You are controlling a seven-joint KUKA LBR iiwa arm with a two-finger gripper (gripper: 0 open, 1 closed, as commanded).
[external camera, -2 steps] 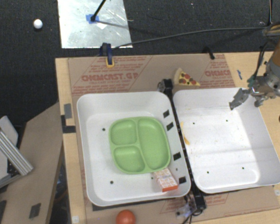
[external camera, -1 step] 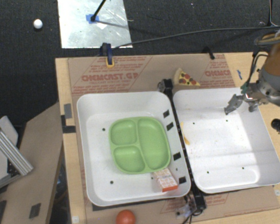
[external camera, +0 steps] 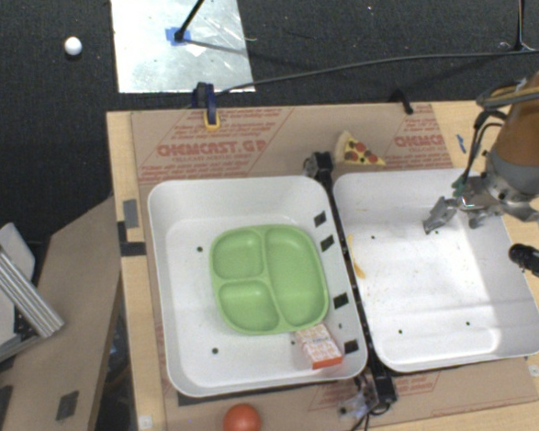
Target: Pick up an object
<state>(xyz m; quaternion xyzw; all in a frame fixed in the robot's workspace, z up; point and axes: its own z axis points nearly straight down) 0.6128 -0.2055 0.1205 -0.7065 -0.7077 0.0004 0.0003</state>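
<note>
With its fingers' state impossible to tell, the gripper (external camera: 440, 216) hovers over the right bin (external camera: 499, 341), risking a grab far from the green tray (external camera: 269, 277)

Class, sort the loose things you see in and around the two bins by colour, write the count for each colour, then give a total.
Green: 1, the divided plate
Orange-red: 2, the ball and the small box
Yellow: 1, the pizza slice toy
White: 1, the small ball
Total: 5
</note>
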